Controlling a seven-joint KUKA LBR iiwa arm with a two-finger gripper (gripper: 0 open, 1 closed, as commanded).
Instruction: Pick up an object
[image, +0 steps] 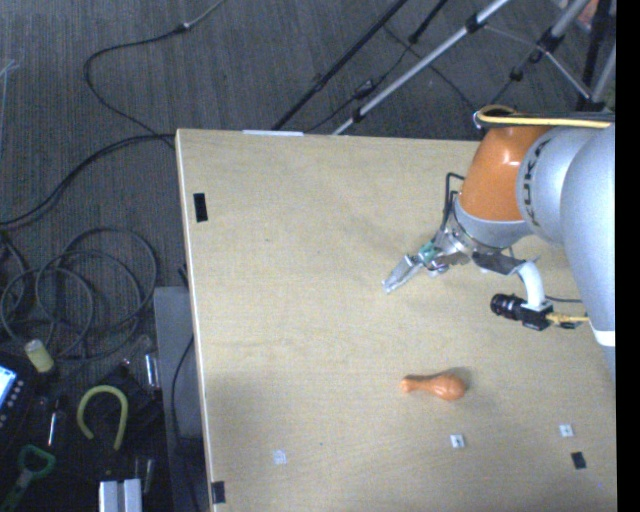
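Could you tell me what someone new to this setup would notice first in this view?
Probably the grey arm with its orange band reaching in from the right, its gripper poised over the tan bench surface. Next, the small orange object lying alone below the gripper, apart from it.

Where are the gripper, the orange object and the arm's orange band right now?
gripper (398, 278): camera view, near its fingertips.
orange object (437, 385): camera view, middle of its body, lying on the tan surface.
orange band (497, 170): camera view, middle of the band above the wrist.
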